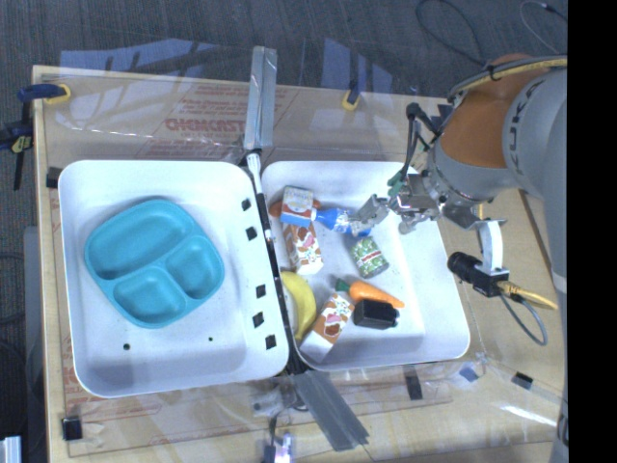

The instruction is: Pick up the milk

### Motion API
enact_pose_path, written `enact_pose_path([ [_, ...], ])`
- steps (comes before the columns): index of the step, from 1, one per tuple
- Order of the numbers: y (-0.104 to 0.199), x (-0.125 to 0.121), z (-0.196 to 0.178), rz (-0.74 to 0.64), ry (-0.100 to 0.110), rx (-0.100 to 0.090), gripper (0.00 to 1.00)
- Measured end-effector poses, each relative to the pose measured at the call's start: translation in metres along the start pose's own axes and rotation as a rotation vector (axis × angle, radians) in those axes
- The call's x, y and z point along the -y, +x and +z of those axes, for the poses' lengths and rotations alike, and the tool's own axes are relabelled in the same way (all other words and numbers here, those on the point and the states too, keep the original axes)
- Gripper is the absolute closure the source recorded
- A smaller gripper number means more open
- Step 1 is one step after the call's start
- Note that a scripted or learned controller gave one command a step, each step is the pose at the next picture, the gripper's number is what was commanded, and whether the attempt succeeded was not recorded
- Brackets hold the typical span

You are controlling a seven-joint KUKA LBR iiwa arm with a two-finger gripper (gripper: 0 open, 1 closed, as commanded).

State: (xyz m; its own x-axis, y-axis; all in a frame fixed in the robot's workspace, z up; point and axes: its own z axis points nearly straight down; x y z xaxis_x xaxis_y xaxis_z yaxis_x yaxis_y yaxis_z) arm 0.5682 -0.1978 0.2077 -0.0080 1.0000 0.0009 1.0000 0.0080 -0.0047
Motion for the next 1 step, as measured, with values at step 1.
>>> enact_pose_path([
  [1, 0.0872, -0.0089, 0.0891, 0.012, -0.001, 0.002, 0.0],
])
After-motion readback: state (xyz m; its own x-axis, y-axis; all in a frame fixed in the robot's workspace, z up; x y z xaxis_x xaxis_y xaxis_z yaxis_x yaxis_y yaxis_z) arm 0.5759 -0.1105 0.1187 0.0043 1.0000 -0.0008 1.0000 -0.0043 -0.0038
